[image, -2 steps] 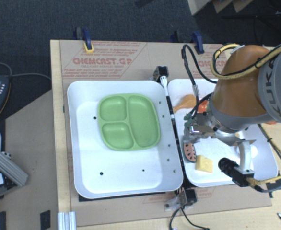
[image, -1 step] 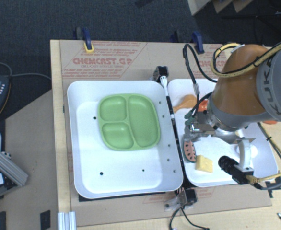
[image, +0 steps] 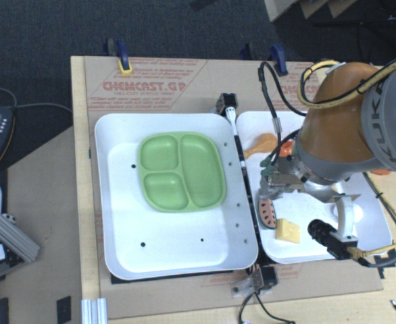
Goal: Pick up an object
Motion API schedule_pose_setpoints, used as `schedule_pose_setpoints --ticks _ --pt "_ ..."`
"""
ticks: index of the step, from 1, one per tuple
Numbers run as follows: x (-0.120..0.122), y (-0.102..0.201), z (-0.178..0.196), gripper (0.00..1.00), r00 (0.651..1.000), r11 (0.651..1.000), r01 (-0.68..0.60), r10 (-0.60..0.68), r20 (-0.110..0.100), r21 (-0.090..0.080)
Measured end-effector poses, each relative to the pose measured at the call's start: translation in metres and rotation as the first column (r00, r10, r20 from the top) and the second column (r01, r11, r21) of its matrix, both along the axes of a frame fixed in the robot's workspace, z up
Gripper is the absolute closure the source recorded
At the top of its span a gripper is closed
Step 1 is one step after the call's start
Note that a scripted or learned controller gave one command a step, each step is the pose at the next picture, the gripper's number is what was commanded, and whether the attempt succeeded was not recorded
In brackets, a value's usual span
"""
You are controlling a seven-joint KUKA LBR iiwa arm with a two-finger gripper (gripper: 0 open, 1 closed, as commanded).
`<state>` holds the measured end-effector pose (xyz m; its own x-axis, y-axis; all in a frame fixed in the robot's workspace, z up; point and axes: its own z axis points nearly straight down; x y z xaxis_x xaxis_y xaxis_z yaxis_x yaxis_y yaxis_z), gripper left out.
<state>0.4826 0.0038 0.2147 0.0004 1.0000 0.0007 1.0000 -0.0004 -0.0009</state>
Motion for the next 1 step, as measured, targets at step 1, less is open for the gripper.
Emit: schedule_pose_setpoints --ticks 1 --pt "0.0008 -0.0023 0.0002 1.0 1.0 1.0 -0.001 0.001 0.0 0.0"
